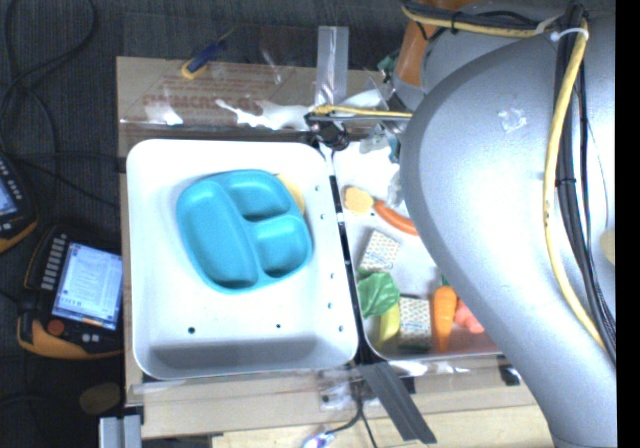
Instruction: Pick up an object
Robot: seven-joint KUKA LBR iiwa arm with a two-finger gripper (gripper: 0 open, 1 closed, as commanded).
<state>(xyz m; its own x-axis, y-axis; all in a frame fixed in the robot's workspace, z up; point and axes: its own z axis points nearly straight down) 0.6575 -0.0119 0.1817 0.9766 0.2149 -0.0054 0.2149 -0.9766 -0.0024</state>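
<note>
Tool state cannot be told; arm (500,196) covers right bin (375,341) beside carrot (443,316).

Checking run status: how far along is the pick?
Done: arm has reached over the right bin. In hand: nothing visibly held. Left: the grasp itself; carrot and other toys lie in that bin, blue tray sits in the left bin.

light: bright, even | glare: white bin (150,236) | shadows: soft | focus: slightly soft
</note>
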